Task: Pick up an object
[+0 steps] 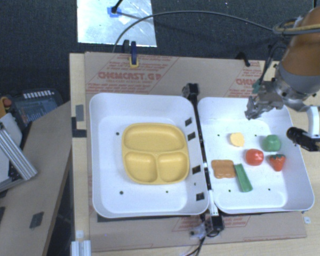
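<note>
Approach step, nothing grasped: pincer (254, 111) hung near right white bin's (296, 199) back edge, its opening impossible to tell; needed descent onto pale yellow round piece (237, 139) mid-bin

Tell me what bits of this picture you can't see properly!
- Gripper: its fingers are small and blurred, so I cannot tell whether they are open or shut.
- Arm: cut off by the right edge of the camera view.
- Orange-red toy: too small to name for sure.
- Yellow tray: the bottoms of its compartments look bare, but fine detail is blurred.
</note>
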Controlling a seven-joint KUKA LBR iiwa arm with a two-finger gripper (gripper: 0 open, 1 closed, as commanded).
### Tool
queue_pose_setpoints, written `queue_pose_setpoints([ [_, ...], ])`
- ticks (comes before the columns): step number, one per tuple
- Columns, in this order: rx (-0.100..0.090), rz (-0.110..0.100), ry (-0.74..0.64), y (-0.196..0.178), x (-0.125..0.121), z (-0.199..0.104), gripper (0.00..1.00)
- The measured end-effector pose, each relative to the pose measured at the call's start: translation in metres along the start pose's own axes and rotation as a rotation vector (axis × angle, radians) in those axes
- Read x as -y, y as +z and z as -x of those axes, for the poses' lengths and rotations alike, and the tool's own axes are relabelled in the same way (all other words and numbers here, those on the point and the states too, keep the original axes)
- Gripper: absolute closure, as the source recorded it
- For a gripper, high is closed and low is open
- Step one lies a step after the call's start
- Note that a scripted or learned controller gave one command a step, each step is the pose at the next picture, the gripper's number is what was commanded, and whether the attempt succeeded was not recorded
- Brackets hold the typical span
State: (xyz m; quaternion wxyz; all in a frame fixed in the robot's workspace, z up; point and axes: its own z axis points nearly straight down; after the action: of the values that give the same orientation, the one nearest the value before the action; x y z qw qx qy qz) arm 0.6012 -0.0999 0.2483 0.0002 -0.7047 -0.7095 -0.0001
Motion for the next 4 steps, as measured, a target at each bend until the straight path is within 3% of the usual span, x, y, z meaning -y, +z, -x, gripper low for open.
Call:
queue_pose_setpoints([
  [3,-0.001,-0.001,-0.002,0.026,0.039,-0.152,1.0],
  [4,-0.002,-0.002,-0.003,0.029,0.066,-0.196,1.0],
])
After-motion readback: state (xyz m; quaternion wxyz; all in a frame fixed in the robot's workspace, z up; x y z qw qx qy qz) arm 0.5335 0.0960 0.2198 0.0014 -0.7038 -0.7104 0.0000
